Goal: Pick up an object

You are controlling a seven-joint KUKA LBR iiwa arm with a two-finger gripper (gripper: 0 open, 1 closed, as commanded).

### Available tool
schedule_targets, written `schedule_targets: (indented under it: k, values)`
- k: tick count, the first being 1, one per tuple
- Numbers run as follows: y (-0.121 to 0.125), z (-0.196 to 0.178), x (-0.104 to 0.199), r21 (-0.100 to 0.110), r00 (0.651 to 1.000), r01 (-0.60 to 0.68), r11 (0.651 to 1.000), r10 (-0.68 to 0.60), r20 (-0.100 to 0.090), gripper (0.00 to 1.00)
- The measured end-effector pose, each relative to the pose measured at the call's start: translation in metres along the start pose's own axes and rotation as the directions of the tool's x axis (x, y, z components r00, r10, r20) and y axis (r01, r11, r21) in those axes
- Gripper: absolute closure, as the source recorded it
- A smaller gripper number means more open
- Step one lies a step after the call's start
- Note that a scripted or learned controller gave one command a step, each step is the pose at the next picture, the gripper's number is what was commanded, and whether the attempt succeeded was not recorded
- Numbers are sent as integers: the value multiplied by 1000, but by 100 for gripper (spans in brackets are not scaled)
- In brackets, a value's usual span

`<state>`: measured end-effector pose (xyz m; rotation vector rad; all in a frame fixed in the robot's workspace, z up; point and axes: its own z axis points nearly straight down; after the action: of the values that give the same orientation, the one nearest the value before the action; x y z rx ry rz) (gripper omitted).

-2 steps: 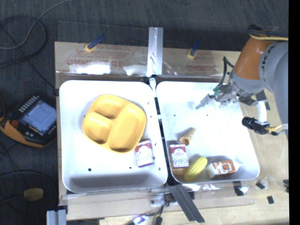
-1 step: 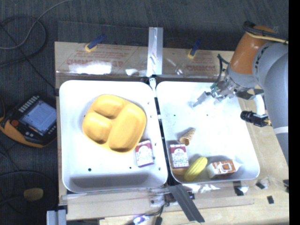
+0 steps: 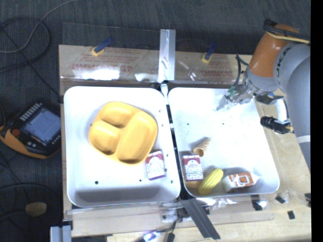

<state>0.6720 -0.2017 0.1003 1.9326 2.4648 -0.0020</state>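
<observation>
Along the bottom of the frame, nearest the camera, the right bin holds a row of small things against its lower wall: a red-and-white carton, a yellow banana just beside it, and an orange-and-white carton to the right, with a cone a little above them. Any of these would serve as the thing to pick up. The gripper hangs at the upper right of that bin, well apart from all of them, and I cannot tell how its fingers stand. To do this step well, I would judge the cone the safest choice, since it lies apart from the wall and from its neighbours; the arm should centre over it before descending. The banana and cartons crowd the wall, so a grasp there risks hitting the rim. In the left bin lie a big yellow cushion-like lump and another small red-and-white carton. Around the bins is a wooden bench; on the dark floor at left lies a handheld controller.
</observation>
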Motion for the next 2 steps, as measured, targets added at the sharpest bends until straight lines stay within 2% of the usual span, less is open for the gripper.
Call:
schedule_targets:
  k: [1,2]
  values:
    - [5,9,22,-4,957,290,957,-290,4,100]
    - [11,-133,49,1,979,201,979,-201,-6,100]
